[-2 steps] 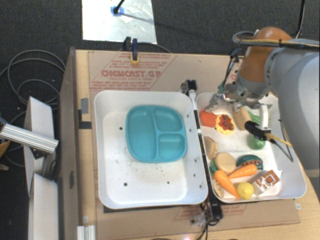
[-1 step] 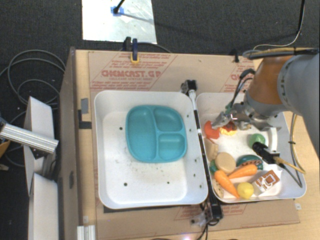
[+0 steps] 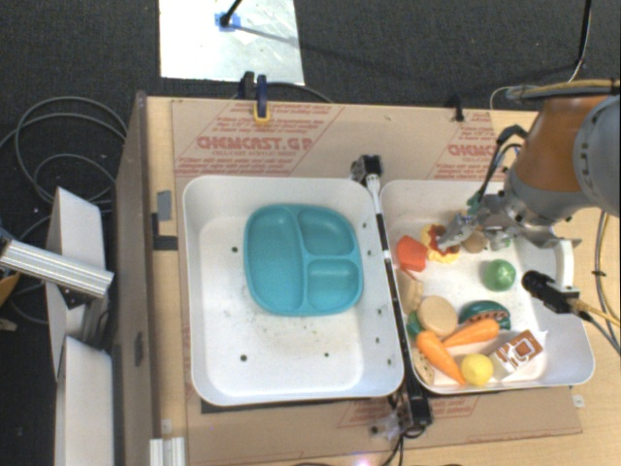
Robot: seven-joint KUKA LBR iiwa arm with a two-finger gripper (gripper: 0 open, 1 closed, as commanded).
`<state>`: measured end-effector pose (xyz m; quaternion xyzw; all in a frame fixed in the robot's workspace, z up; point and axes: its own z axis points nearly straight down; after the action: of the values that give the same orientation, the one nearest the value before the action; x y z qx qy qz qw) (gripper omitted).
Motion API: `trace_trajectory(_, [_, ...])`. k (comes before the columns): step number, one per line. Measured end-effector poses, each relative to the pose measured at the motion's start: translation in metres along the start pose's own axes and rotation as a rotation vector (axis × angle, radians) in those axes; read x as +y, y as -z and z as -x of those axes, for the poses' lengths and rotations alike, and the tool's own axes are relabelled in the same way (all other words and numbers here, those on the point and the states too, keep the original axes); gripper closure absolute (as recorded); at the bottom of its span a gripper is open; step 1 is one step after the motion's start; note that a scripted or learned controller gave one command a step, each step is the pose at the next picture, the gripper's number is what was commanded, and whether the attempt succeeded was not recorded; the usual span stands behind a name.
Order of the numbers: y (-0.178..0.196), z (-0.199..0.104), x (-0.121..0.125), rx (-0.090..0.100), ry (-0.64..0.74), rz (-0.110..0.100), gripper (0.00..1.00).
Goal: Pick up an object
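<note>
Your gripper (image 3: pixel 464 229) is down in the right bin (image 3: pixel 572 357) over the red-and-yellow toy (image 3: pixel 444 242) beside the orange piece (image 3: pixel 411 252), probably since that's where all the food's piled, but honestly can't tell whether it's got anything.

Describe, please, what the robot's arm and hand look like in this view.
The arm is bulky and rounded, grey with a broad orange band above the wrist. Thin dark cables run along it near the wrist. The hand is a small cluster of grey metal parts, too blurred for finer detail.
</note>
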<state>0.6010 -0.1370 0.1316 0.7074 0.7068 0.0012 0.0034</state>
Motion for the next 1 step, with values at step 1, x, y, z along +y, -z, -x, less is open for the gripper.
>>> trace_trajectory(1, [-0.0493,0.0113,-0.0593,0.004,-0.002,-0.012,0.0])
